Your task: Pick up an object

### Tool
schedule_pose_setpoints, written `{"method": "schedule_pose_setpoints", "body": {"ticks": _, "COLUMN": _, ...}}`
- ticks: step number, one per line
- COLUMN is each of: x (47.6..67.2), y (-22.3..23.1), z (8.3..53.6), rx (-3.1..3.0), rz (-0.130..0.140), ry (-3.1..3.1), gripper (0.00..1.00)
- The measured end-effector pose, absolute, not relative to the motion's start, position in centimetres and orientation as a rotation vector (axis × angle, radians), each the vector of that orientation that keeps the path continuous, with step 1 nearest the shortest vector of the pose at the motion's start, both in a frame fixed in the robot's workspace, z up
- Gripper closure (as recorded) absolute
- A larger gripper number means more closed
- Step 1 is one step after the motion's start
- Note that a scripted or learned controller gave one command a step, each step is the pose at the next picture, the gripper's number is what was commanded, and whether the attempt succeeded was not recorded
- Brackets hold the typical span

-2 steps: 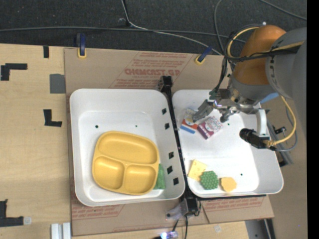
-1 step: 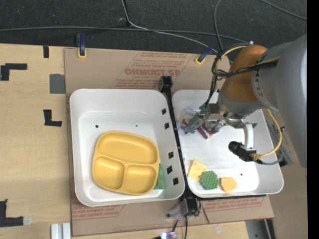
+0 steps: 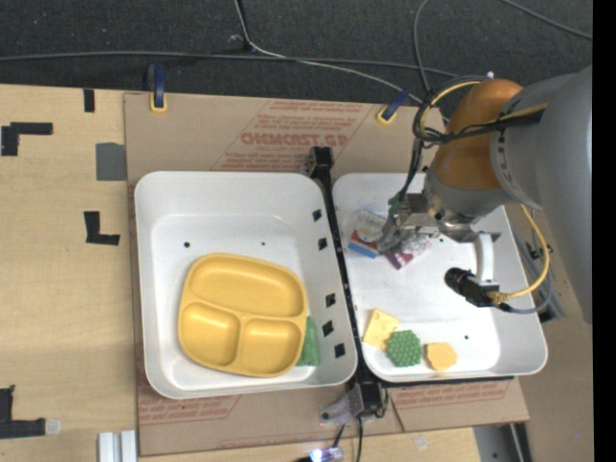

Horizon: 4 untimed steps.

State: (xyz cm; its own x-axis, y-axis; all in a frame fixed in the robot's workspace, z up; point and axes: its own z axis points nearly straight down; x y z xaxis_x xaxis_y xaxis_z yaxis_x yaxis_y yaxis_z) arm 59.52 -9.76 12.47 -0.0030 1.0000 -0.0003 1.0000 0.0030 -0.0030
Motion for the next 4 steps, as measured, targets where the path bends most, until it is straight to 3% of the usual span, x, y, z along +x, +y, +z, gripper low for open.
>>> {"method": "schedule_pose_setpoints", "body": {"ticks": 2, "x": 59.8, "y": -10.0, "z": 21.4, "rx": -2.222, "rz": -0.003, "ry": -2.225, "gripper": 1.0}}
{"method": "schedule_pose_setpoints", "body": {"ticks": 4, "x": 60.3, "y": 0.6, "z": 22.6, "rx": -2.213, "rz": -0.001, "ry": -2.228, "gripper": 1.0}}
